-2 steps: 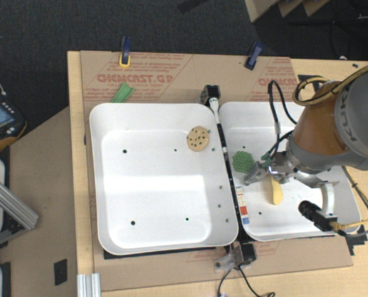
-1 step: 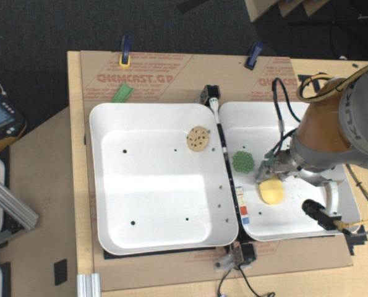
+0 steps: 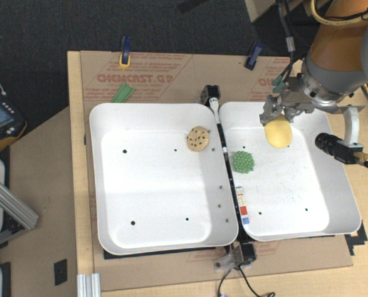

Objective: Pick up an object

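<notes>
My gripper (image 3: 280,120) hangs over the back left part of the right bin (image 3: 332,218). A yellow lemon-like object (image 3: 279,135) sits between its fingers (image 3: 268,114), which grip its top; the gripper is shut on it. A green knobbly ball (image 3: 242,161) lies in the same bin near the left wall, apart from the gripper. A round chocolate-chip cookie (image 3: 198,138) lies in the left bin (image 3: 109,228) near its back right corner.
A black fixture (image 3: 340,148) sticks in over the right bin's right rim. A divider strip (image 3: 228,172) runs between the bins. Clamps (image 3: 125,52) and a green piece (image 3: 122,93) sit on the cardboard behind the bins.
</notes>
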`<state>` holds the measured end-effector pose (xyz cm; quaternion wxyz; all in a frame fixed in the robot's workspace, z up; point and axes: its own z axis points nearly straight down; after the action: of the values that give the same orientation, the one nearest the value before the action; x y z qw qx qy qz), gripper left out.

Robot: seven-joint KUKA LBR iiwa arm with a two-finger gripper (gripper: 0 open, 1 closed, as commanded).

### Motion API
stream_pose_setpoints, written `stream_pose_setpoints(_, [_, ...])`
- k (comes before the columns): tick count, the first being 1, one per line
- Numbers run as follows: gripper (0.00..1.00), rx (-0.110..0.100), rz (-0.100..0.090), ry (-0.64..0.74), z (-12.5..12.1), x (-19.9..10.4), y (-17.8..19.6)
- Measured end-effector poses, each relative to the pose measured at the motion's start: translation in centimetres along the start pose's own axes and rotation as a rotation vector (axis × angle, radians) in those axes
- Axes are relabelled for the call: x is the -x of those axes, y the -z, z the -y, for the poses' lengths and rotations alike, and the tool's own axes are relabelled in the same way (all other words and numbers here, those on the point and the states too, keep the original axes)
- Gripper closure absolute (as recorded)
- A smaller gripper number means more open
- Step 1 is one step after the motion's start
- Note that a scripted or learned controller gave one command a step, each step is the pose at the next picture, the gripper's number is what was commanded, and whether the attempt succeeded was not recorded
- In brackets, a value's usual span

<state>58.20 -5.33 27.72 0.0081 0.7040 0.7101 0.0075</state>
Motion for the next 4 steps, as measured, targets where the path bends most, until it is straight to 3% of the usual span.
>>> stream_pose_setpoints(1, [1.00,-0.027,-0.003,-0.006,5.9,-2.8,-1.1])
stream_pose_setpoints(2, [1.00,-0.024,-0.003,-0.001,10.3,-10.5,1.8])
stream_pose_setpoints(3, [1.00,0.000,-0.007,0.000,5.9,-17.9,21.4])
stream_pose_setpoints(4, [1.00,-0.032,0.000,0.002,6.1,-27.4,13.3])
